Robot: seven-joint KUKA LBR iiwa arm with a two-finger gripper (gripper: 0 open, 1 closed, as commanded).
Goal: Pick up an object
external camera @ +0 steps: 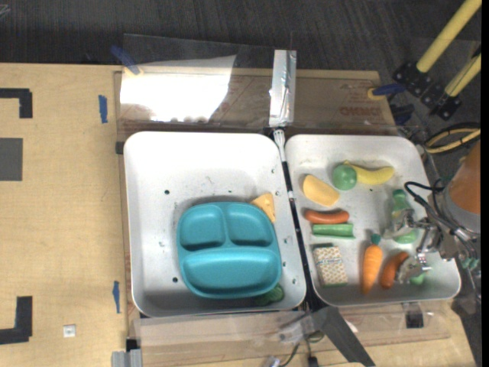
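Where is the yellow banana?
The banana lies near the far edge of the right bin, touching the green ball on its left.

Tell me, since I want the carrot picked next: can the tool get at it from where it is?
Probably yes. The tool is low in the right bin, just right of the carrot, whose top is uncovered, though a reddish toy crowds its right side.

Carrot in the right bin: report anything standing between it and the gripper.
Nothing visible separates them. The gripper sits low at the right bin's right side; the carrot lies just to its left, a reddish piece beside it.
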